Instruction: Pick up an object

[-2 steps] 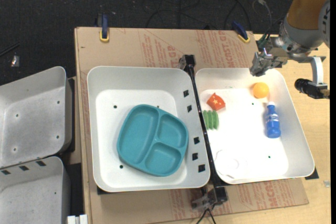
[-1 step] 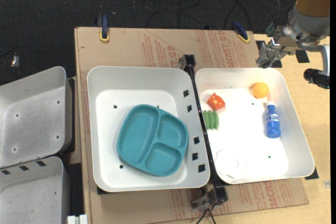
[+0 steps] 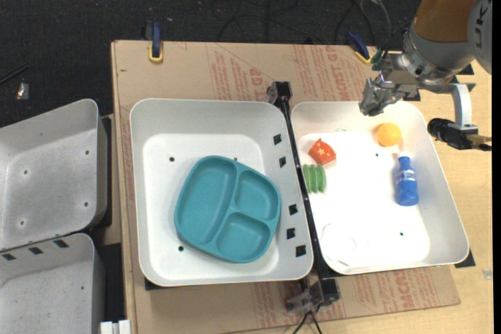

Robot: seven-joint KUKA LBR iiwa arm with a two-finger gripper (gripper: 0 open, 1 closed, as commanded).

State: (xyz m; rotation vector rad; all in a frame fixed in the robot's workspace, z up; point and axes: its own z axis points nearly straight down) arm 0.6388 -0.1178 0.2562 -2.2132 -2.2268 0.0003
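We are finding four small objects lying in the right bin (image 3: 446, 235). An orange fruit-shaped piece (image 3: 387, 134) is sitting near the far right corner of the bin floor. A blue bottle (image 3: 405, 181) with a lighter cap is lying on its side just in front of it, its cap end pointing toward the orange piece; the two are close but apart. A red piece (image 3: 322, 152), shaped roughly like a strawberry or pepper, is resting near the bin's left wall, and a green ribbed piece (image 3: 315, 178) is lying just in front of it, hard against the same wall.

We are observing the gripper (image 3: 377, 101) hanging over the far rim of the right bin, just behind and to the left of the orange piece. We cannot tell how its jaws are standing, since the dark mechanism is blurring together. Nothing is showing in its grasp.

In the left bin (image 3: 149, 168), a teal divided plate (image 3: 228, 208) is lying flat.
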